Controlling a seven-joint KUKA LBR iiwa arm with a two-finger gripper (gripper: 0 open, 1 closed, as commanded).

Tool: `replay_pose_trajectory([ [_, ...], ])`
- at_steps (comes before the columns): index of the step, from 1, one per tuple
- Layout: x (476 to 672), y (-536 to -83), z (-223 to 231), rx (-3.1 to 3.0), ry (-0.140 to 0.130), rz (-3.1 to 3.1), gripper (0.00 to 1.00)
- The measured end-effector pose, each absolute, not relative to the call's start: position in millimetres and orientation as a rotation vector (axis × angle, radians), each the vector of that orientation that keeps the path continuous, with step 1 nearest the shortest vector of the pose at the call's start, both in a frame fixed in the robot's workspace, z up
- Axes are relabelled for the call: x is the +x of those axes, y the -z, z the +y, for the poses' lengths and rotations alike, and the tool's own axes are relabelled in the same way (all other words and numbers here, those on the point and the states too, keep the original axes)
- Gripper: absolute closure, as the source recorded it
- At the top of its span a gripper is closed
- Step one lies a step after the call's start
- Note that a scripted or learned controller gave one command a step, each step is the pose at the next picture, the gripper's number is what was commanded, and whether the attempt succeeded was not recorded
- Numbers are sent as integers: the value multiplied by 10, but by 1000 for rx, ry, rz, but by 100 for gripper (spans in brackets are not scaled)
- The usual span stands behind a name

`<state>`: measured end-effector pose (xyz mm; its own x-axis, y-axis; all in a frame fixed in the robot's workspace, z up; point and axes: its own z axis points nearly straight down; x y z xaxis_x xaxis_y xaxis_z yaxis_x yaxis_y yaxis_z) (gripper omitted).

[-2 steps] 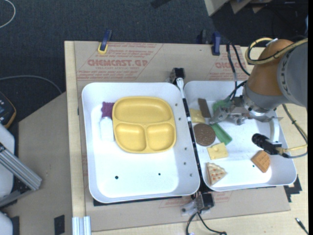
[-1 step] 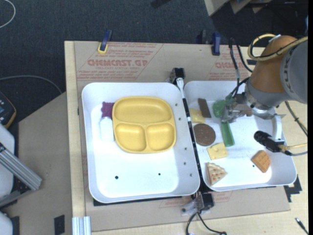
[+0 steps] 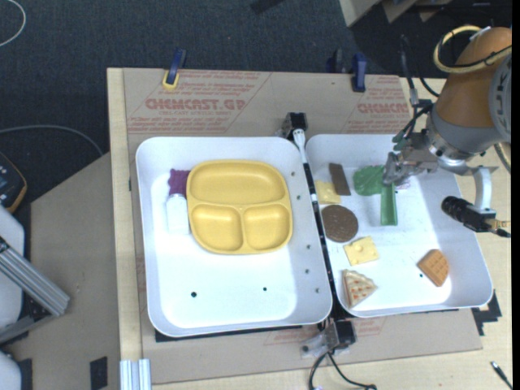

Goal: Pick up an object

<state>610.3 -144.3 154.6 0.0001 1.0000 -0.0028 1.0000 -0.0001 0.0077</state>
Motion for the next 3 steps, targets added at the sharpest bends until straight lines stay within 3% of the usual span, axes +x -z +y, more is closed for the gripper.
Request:
replay_pose_trajectory([
  [2, 6086, -2268, -1366, 2216, -4, 2219, 100],
  [3, 6007, -2156, -844, 2220, 2, 2229, 100],
])
